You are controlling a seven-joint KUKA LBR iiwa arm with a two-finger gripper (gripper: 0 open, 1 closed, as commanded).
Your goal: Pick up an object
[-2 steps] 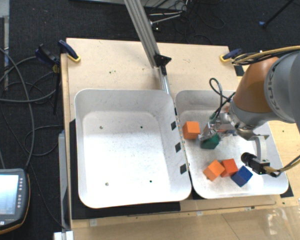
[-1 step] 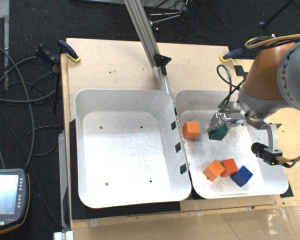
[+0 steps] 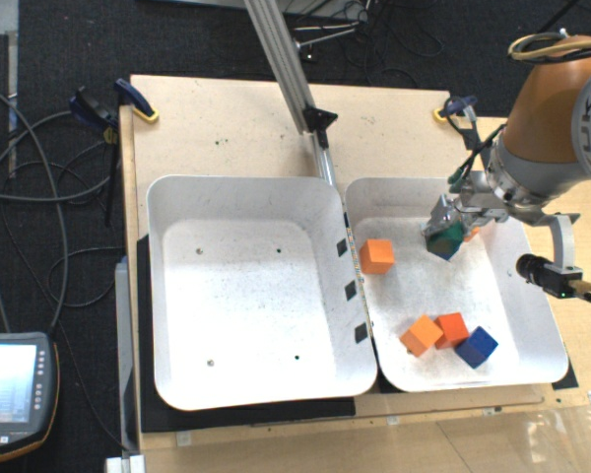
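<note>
Blue cube (image 3: pixel 477 346) and three orange cubes (image 3: pixel 377 255) in the right bin (image 3: pixel 532 363), gripper (image 3: pixel 446 235) above, closed on a green block (image 3: pixel 447 240).

text: none legible | arm (image 3: pixel 557 106): lettering at edge, seemingly cut off

Bright, even light (perhaps slightly soft)

Bench (image 3: pixel 236 126): pale speckled board bearing two shallow white bins side by side.

The left bin (image 3: pixel 167 264) lies toward the bench's left edge; the right bin (image 3: pixel 532 358) lies toward the right edge, their inner rims touching. Clamps sit at the far left corner (image 3: pixel 138 101) and far right corner (image 3: pixel 453 108). A metal rail (image 3: pixel 281 52) slants over the far edge.
</note>
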